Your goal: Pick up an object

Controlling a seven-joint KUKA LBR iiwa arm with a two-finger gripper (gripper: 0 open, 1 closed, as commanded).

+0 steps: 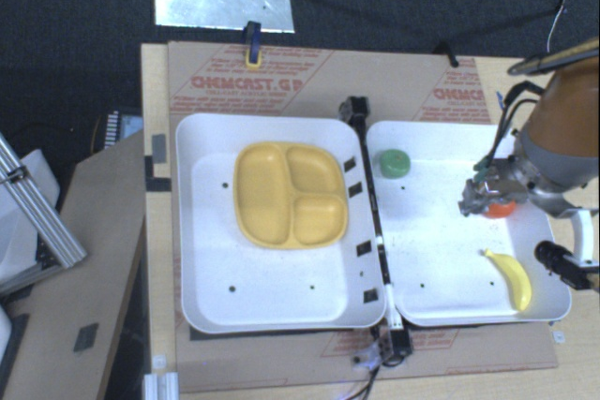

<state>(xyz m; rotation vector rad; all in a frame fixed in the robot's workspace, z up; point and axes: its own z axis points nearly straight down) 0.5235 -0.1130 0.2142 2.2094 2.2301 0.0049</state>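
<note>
Your gripper (480, 199) hangs low over the right bin (441, 295), near its right edge, directly beside a small orange-red object (501, 209) that peeks out from under it. Whether the jaws are parted or closed you cannot tell from this slant, and nothing is visibly held between them.

If the orange-red piece is your target, it looks best to centre over it before closing, since it sits half hidden and off to the gripper's side; a grab from here risks nudging it toward the bin wall. Lift straight up and check that it comes along.

Count what you have: in the right bin, one green round object (394, 164) near the top-left corner, one banana (513, 279) near the bottom-right corner, and the one orange-red piece. In the left bin (211, 295), one yellow divided plate (289, 194) with three compartments, about mid-bin. Both bins rest on the surface (309, 75).
</note>
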